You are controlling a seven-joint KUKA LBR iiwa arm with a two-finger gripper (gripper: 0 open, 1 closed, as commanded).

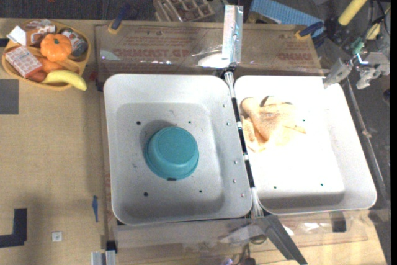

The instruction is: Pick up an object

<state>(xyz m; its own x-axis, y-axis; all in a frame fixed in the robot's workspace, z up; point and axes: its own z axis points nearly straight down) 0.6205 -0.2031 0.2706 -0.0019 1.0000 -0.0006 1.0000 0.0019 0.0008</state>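
The gripper [363, 68] sits off the right bin's [322, 195] far corner; whether it is released or clenched cannot be told. Nothing appears lifted: the teal bowl [172, 152] lies upside down in the left bin [124, 96]. The whole pick remains.

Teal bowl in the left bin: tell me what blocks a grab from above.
Nothing visible does. The teal bowl sits upside down and alone on the floor of the left bin, apart from its walls, with nothing over it. The pale crumpled thing lies in the right bin, past the divide.
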